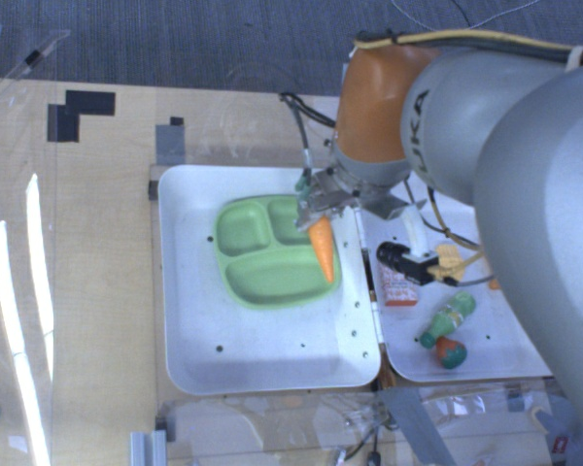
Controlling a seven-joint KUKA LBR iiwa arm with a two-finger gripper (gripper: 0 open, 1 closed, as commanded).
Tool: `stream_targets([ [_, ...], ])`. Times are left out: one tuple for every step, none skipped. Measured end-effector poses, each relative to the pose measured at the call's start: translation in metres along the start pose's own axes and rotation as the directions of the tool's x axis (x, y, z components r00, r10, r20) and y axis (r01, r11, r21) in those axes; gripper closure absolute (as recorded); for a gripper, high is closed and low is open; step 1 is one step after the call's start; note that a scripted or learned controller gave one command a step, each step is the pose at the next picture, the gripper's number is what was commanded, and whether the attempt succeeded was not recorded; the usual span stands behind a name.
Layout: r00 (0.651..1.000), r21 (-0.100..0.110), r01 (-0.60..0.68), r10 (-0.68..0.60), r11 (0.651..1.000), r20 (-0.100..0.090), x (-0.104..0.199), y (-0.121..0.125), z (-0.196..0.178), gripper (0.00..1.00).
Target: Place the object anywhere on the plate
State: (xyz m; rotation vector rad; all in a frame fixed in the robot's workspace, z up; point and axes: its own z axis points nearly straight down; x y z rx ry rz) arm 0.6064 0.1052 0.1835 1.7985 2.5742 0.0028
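Green divided plate (262,278) in left bin (189,352), tool (314,212) clamped on carrot (322,248) above its right edge, green bottle (446,318) in right bin (500,352)

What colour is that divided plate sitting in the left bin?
Light green. The plate shows plainly in the camera view, with an orange carrot at its right edge.

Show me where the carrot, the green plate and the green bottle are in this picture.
carrot (322,248): camera view, middle of its orange body.
green plate (272,280): camera view, floor of its large front compartment.
green bottle (449,317): camera view, middle of its body, right bin.
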Motion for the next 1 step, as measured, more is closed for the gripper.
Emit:
stream_targets([
  [1.0, 0.0, 0.0, 0.0, 1.0, 0.0, -0.0001, 0.0001, -0.0002, 0.0],
])
